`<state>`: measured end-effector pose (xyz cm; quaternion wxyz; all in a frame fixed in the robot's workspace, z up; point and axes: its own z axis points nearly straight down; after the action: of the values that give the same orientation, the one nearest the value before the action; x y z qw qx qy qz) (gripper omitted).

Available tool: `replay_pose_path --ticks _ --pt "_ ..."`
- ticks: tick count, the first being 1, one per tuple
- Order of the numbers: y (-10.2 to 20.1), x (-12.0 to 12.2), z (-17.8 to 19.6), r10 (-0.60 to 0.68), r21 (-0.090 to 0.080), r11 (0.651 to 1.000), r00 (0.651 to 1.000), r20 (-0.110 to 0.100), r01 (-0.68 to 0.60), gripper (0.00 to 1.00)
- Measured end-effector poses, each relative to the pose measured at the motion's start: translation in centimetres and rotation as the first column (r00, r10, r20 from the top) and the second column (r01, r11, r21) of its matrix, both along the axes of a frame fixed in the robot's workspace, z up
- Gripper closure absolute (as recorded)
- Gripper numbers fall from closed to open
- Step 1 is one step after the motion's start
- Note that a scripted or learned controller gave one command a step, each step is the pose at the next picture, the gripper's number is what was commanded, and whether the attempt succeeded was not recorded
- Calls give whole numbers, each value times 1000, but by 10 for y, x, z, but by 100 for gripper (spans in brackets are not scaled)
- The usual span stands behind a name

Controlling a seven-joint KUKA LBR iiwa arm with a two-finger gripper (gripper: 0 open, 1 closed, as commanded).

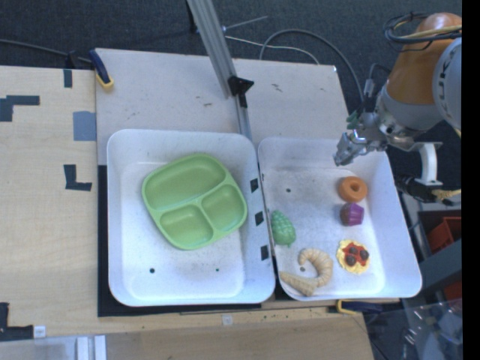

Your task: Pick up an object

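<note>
So we've got the gripper (349,150) hanging over the far edge of the right bin (401,223), near its back rim, nothing under it but bare white floor. We can't tell how it's set from this angle, too small and blurry.

The pickable stuff all sits in that right bin. The croissant-looking pastry (313,269) is the only one with a real long axis: it curves along the near rim, its ends pointing left and down toward the front left corner, and it's almost touching that rim. The green bumpy thing (283,228) stands just beside the left wall. The orange donut (352,189), the purple piece (352,214) and the little fruit tart (354,256) line up front to back toward the right side, close together but apart, and round enough that direction doesn't matter.

Most open room is the bin's middle and back left. The left bin (124,223) holds a green divided plate (194,199), tilted diagonally.
</note>
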<state>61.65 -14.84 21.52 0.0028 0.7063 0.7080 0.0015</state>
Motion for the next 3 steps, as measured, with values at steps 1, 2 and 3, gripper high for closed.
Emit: replay_pose_path --ticks 1,2,3 --pt "0 0 -1 -1 2 1000 1000 -7 1 100" --pt "51 -15 -9 3 3 1000 1000 -9 -3 100" --pt "92 -34 2 3 4 1000 1000 -9 -3 100"
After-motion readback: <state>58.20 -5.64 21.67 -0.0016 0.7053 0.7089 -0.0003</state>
